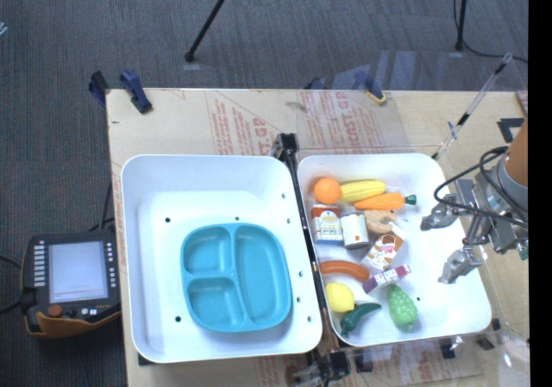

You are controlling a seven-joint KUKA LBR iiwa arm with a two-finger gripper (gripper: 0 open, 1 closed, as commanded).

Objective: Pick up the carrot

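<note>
- The carrot [380, 202] lies on its side near the far wall of the right bin [462, 318], tight against the yellow corn [363, 189], its green tip pointing toward the arm.
- The gripper [449, 244] hangs over the same bin's arm-side part, fingers [435, 220] spread wide and holding nothing.
- The carrot rests well apart from those fingers, farther into the bin from the arm.
</note>
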